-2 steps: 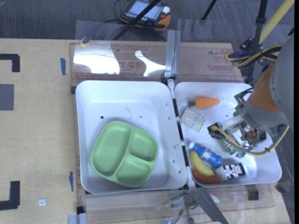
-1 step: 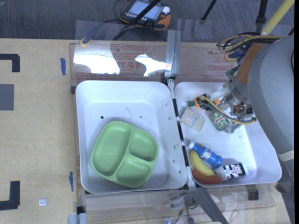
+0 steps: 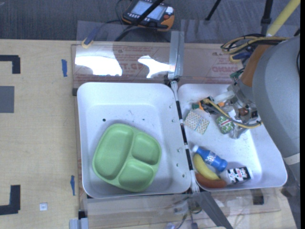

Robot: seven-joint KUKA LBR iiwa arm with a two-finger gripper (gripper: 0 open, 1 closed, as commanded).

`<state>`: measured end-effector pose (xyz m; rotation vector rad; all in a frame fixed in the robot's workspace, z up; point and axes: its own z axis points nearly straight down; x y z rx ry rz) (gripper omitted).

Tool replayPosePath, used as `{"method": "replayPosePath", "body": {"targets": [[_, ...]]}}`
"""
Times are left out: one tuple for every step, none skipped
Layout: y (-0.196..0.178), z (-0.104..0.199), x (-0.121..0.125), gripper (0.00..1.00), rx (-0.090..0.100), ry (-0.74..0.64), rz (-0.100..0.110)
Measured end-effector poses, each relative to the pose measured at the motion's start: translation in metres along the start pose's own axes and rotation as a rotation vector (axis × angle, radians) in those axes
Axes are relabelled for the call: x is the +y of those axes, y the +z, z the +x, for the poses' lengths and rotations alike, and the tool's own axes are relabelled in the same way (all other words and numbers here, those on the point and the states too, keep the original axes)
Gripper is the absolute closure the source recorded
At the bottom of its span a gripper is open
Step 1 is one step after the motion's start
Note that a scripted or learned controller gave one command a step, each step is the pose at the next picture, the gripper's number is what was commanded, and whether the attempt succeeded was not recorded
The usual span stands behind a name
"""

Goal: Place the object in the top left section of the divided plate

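Note:
A green divided plate [image 3: 126,156] with three sections lies in the left bin [image 3: 119,97], towards its front. My gripper [image 3: 235,122] hangs low over the back of the right bin [image 3: 267,159], wrapped in yellow and black cables. A small green-and-white packet [image 3: 224,123] lies right at its tip; whether it is gripped is unclear. A patterned pouch [image 3: 196,122] lies just left of the packet.
At the front of the right bin lie a blue bottle [image 3: 212,160], a yellow banana [image 3: 205,169] over a red item [image 3: 213,182], and a black-and-white box [image 3: 237,174]. A metal divider [image 3: 181,128] separates the bins. A handheld pendant [image 3: 147,12] sits behind the bench.

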<state>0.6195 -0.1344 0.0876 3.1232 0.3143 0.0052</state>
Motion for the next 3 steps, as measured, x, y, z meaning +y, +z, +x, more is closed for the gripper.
{"method": "replayPosePath", "body": {"targets": [[-0.008, 0.0, -0.001, 1.0, -0.005, -0.002, 0.001], [0.0, 0.023, 0.004, 1.0, -0.004, 0.0, 0.001], [-0.075, 0.027, 0.0, 1.0, -0.008, -0.005, 0.005]]}}
